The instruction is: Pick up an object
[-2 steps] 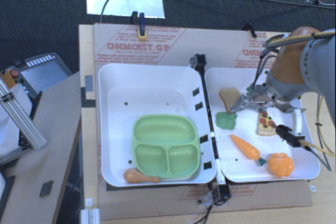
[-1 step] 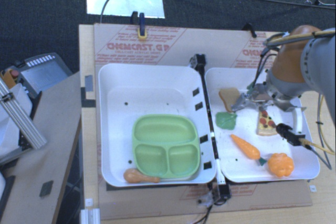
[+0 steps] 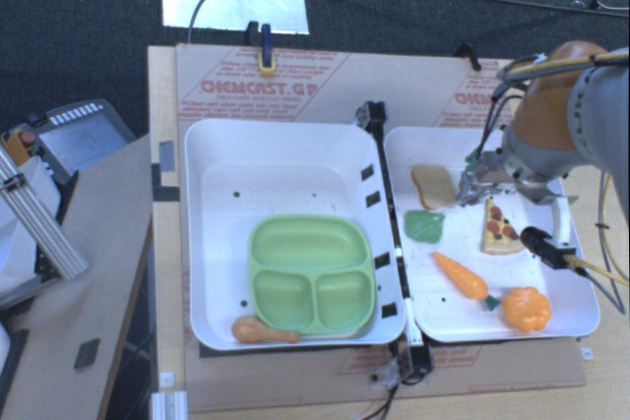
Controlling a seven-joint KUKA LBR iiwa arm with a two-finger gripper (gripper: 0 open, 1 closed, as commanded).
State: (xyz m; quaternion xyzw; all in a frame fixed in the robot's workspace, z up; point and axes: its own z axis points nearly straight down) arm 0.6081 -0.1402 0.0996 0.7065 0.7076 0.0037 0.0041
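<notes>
The claw [image 3: 475, 184] hangs low over the right bin [image 3: 583, 312], its tip between the slice of bread [image 3: 431, 185] and the pizza slice [image 3: 499, 229]. Whether it is open or closed cannot be told from this angle, and nothing can be seen caught in it. The arm [image 3: 551, 118] reaches in from the right, its orange band just above the wrist.

The right bin has five things in it: one slice of bread just left of the claw, one pizza slice just below and to its right, one green leafy piece [image 3: 424, 226] under the bread, one carrot [image 3: 463, 276] lying at a slant nearer the front, and one orange fruit [image 3: 527, 309] in the front corner beside the carrot's tip.

The left bin [image 3: 281, 152] has two things: one green divided plate [image 3: 311, 272] with three compartments, and one drumstick [image 3: 262, 331] lying against the plate's front edge.
</notes>
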